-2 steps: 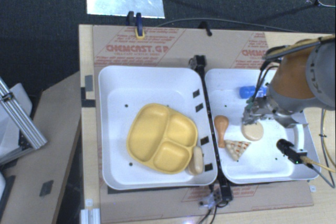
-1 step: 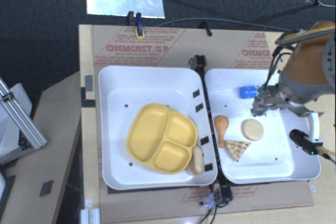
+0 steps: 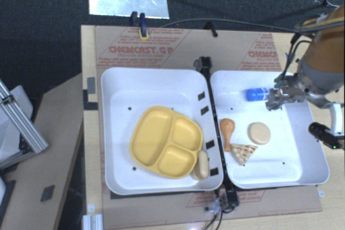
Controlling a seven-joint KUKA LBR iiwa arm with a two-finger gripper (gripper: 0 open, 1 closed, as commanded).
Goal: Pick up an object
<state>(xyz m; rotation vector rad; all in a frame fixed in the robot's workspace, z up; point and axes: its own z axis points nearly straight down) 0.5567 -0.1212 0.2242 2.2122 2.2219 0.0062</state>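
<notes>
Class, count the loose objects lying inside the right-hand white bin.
4: a blue cylinder at the back by the gripper, an orange spoon-like piece on the left, a round beige disc, a patterned wedge in front. The arm may hide more.

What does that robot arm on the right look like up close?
The arm is thick and rounded, with a grey metal body and a broad orange band above the wrist. It ends in a small gripper made of silvery-grey and dark parts. Thin dark cables run along the wrist beside the orange section.

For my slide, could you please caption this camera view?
Gripper over right bin beside blue object; yellow tray in left bin.
</notes>
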